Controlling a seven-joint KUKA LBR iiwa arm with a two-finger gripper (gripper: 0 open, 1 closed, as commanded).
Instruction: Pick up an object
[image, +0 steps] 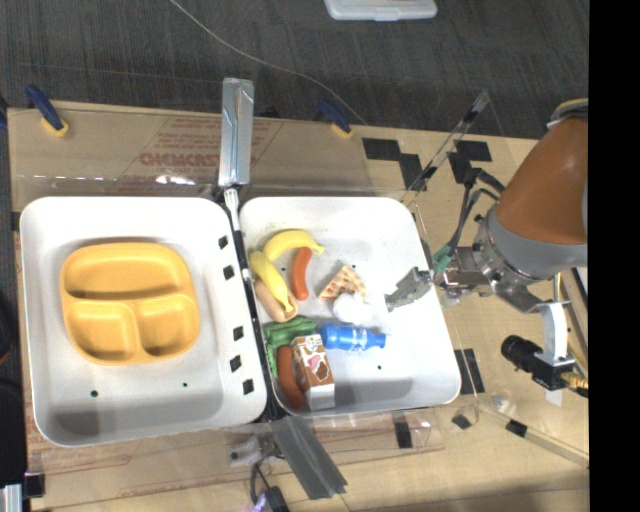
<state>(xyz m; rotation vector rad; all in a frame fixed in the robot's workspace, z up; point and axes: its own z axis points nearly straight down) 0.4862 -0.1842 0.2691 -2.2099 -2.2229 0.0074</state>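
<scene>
Two shallow white bins sit side by side before you. The left bin (40, 300) holds a yellow plastic divided tray (128, 300). The right bin (420, 340) carries the pickable clutter: yellow toy bananas (280, 250), a red sausage-shaped piece (301, 273), a tan pizza-slice wedge (343, 283), a small white round piece (350, 309), a blue plastic bottle (352, 338) lying on its side, and a small red-and-white carton (316, 372) near the front wall. Your grey two-finger gripper (408, 288) hangs over the right bin's right side, near the wedge, nothing between its tips. You cannot tell whether they are spread or closed.
</scene>
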